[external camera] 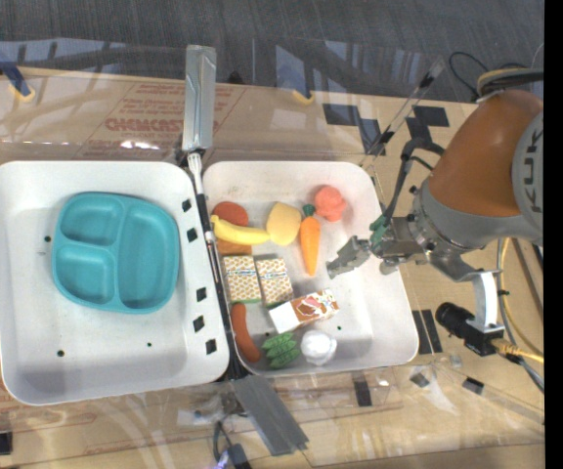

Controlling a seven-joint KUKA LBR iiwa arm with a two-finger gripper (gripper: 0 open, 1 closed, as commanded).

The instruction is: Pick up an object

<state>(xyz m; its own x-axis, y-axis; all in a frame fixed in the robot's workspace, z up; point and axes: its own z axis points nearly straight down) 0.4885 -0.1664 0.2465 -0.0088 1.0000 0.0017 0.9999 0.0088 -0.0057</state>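
The right bin holds several toy foods. A yellow banana lies beside a yellow lemon, with an orange carrot to their right and a red-orange tomato behind it. Two cracker packets sit mid-bin. A small red and white carton, a brown sausage, a green leafy piece and a white round piece lie along the front. My gripper hangs over the bin's right half, just right of the carrot and above the carton, with nothing seen in it.
The left bin carries a teal divided plate. A metal divider bar rises between the bins at the back. Cables and the arm's orange-banded body crowd the bench to the right of the right bin.
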